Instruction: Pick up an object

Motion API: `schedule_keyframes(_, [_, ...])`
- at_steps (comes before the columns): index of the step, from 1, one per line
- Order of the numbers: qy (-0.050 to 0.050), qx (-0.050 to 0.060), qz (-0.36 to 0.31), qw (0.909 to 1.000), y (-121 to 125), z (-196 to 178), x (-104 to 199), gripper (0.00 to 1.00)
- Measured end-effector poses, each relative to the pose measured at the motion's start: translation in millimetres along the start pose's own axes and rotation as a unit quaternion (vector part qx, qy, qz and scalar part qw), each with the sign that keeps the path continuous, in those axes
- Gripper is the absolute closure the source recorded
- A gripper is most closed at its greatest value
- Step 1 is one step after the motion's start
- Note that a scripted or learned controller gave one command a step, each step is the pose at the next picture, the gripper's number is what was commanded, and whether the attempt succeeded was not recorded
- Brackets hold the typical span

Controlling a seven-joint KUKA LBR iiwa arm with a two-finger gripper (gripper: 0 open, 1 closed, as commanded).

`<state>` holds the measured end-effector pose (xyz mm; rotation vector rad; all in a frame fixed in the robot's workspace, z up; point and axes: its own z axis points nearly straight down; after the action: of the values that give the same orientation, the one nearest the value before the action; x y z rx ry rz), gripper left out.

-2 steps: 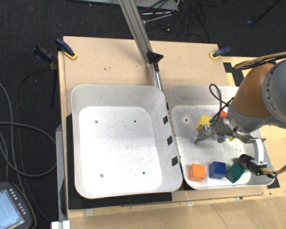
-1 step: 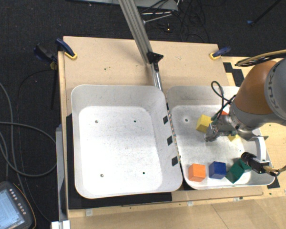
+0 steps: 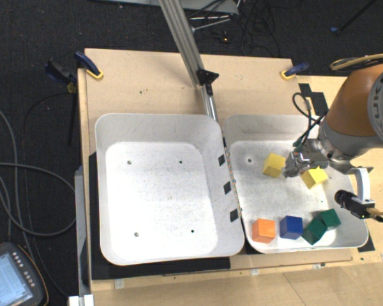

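Note:
In the right bin (image 3: pixel 246 146) lie several small blocks. A yellow block (image 3: pixel 274 165) sits near the bin's middle, and a second yellow block (image 3: pixel 315 177) lies tilted just to its right. My gripper (image 3: pixel 298 165) hangs low between these two, close to both; whether it touches either I cannot tell. Along the bin's front edge stand an orange block (image 3: pixel 263 229), a blue block (image 3: pixel 292 227) and a green block (image 3: pixel 322 225). The arm's grey and orange body (image 3: pixel 360 110) covers the bin's far right corner.
The left bin (image 3: pixel 112 132) lies beside the right one, their rims meeting along a ridge with black clips (image 3: pixel 228 187). A slanted metal pole (image 3: pixel 185 37) rises behind the bins. Cables and a black part (image 3: pixel 351 203) hang off the wrist at the right rim.

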<state>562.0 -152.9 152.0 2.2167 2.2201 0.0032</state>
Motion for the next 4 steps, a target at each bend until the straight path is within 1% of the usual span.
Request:
schedule_keyframes(1, [0.000,-0.001,-0.001,1.0000,8,-45,0,1.00])
schedule_keyframes(2, [0.000,-0.001,-0.001,1.0000,8,-92,8,1.00])
schedule_keyframes(3, [0.002,0.003,-0.003,1.0000,-1,-82,67,1.00])
schedule_keyframes(4, [0.002,0.003,-0.004,1.0000,-12,-79,130,1.00])
